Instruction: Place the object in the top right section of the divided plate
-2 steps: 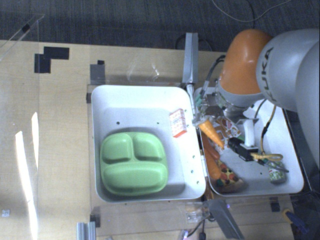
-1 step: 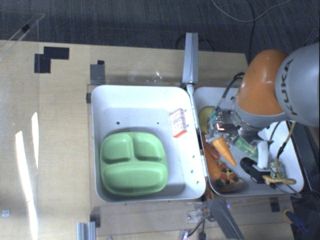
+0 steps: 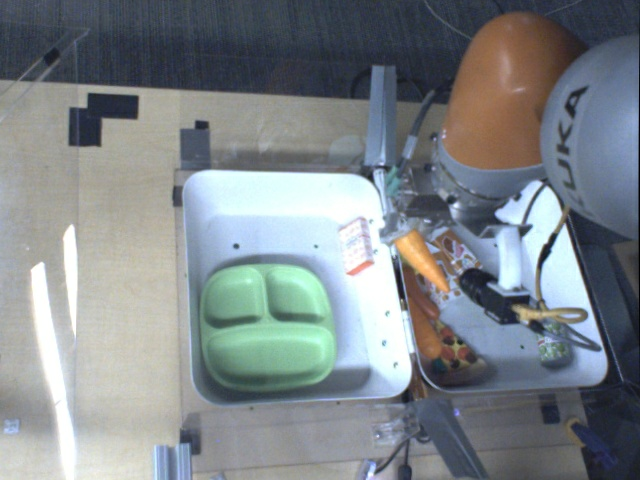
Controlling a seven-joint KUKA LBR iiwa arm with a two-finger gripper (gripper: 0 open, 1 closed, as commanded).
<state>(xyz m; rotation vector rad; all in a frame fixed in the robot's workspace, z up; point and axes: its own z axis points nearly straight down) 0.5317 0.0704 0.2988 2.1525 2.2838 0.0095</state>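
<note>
An orange carrot (image 3: 420,260) sat clamped between the fingers of the gripper (image 3: 402,230) at the right bin's (image 3: 585,360) left edge, while the green divided plate (image 3: 267,324) lay in the left bin (image 3: 285,193) beside a small red-and-white packet (image 3: 356,247).

green divided plate (image 3: 267,324) | flat in left bin | orange carrot (image 3: 421,262) | right bin's left edge

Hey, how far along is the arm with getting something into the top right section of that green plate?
Early stage. Done: nothing sits in the green divided plate in the left bin yet. In hand: the gripper is at the near edge of the right bin, with an orange carrot-like object just below it; whether it is gripped is unclear. Left: carrying an object over and setting it in the top right section.
</note>
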